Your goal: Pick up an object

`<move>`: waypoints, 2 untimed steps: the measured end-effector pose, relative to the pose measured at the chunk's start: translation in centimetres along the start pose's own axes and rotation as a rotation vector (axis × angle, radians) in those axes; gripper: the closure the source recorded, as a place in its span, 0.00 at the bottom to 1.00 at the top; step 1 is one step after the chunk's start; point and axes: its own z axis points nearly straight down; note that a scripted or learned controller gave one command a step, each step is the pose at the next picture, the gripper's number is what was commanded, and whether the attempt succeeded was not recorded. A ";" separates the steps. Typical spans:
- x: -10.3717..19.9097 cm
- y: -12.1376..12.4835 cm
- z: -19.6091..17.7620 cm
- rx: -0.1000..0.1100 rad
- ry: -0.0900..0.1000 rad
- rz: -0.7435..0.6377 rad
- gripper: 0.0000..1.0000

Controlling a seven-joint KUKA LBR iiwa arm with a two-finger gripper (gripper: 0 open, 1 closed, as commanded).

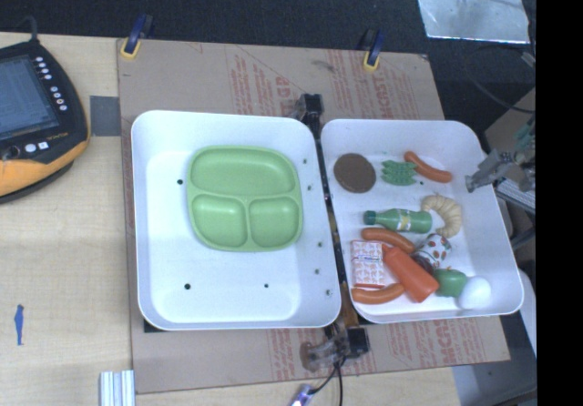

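Toy foods, any of which could be the object to pick, lie together in the right bin [474, 140], and we see none of them lifted. Along its far side we find a brown round patty [354, 173], a small green leafy piece [397, 172] and an orange-red sausage [427, 167], set in a row from left to right. Nearer the middle a green bottle [399, 219] lies on its side, with a pale croissant-shaped piece [446, 210] just to its right. Below them a second sausage [387, 238] lies close above a carrot [412, 274], whose green top [449, 282] points right toward a white egg [475, 291] in the near right corner. A red-and-white packet [366, 263] sits left of the carrot, and a third sausage [377, 294] lies below it.

At the right edge we see the gripper [496, 169], grey and partly cut off, over the right rim of that bin; we cannot tell how it is set, and nothing shows in it.

A green divided plate [244, 197] rests in the left bin [150, 213]. A teach pendant [36, 113] lies on the bench at far left.
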 end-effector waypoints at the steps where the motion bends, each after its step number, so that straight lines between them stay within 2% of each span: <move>1: -1.1 6.2 12.4 0.002 -0.001 -0.003 0.00; 2: 3.4 11.9 13.3 0.000 -0.001 -0.002 0.00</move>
